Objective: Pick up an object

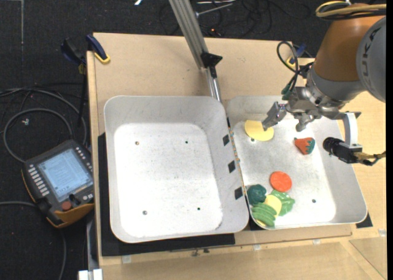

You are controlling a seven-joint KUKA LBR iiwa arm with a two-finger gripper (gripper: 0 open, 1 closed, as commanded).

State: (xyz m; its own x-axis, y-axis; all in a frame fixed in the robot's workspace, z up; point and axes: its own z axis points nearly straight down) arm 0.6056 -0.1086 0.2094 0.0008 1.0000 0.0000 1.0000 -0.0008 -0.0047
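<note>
The right bin (344, 205) holds several small objects. A pale yellow disc (258, 132) lies at its back left, a red strawberry-like piece (304, 145) sits to the right of it, and an orange disc (280, 181) rests in the middle. At the front left are a dark green lump (256, 194), a yellow-green piece (282, 201) and a green ridged piece (265, 213). My gripper (287, 119) hangs over the back of the right bin, open, with nothing between its fingers. Its left finger (270, 117) is over the yellow disc's edge.
The left bin (163, 171) lies beside the right one. A slanted metal pole (187, 18) runs down to the bins' shared back edge. A teach pendant (60, 177) rests on the floor at the left. A black connector (338, 148) hangs right of the strawberry.
</note>
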